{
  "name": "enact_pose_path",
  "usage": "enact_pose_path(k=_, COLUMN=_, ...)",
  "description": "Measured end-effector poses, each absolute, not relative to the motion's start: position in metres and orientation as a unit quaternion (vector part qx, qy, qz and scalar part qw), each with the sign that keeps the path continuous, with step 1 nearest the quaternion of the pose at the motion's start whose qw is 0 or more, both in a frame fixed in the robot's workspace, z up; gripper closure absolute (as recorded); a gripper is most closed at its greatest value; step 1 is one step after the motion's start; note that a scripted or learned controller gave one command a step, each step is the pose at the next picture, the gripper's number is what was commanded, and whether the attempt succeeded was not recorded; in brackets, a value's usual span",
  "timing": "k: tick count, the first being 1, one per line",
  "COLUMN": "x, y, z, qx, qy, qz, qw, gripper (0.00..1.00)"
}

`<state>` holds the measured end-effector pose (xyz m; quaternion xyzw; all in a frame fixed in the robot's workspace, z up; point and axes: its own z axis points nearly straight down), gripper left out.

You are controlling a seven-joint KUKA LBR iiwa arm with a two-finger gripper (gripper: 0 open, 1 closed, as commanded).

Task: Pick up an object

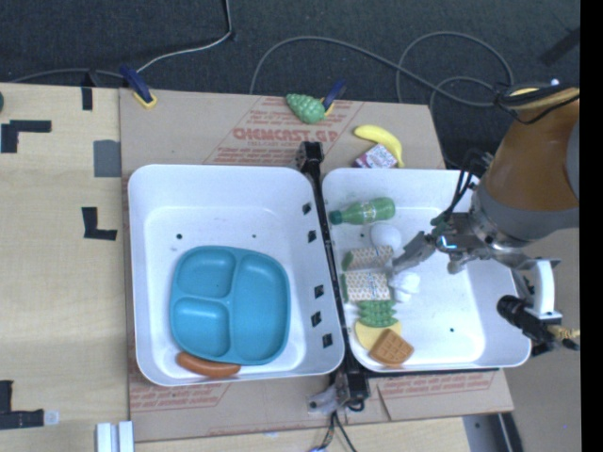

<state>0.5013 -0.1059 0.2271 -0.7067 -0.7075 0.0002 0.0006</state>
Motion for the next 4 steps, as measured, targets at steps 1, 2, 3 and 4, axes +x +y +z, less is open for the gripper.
enact_pose_path(k=1, x=0.560, y=-0.100, z=0.135, qx=-0.707, qy=-0.707, qz=0.0006, qw=0.001, gripper=0.00)
enact_pose_path(k=2, x=0.597, y=-0.098, z=0.089, qx=-0.706, qy=-0.708, qz=-0.0021, qw=0.000, gripper=0.00)
enact_pose_path(k=3, x=0.657, y=-0.107, z=0.088, qx=-0.706, qy=-0.708, qz=0.0015, qw=0.000, gripper=0.00)
enact_pose_path(k=4, x=0.665, y=-0.111, z=0.087, qx=-0.705, qy=-0.709, qz=0.0068, qw=0.010, gripper=0.00)
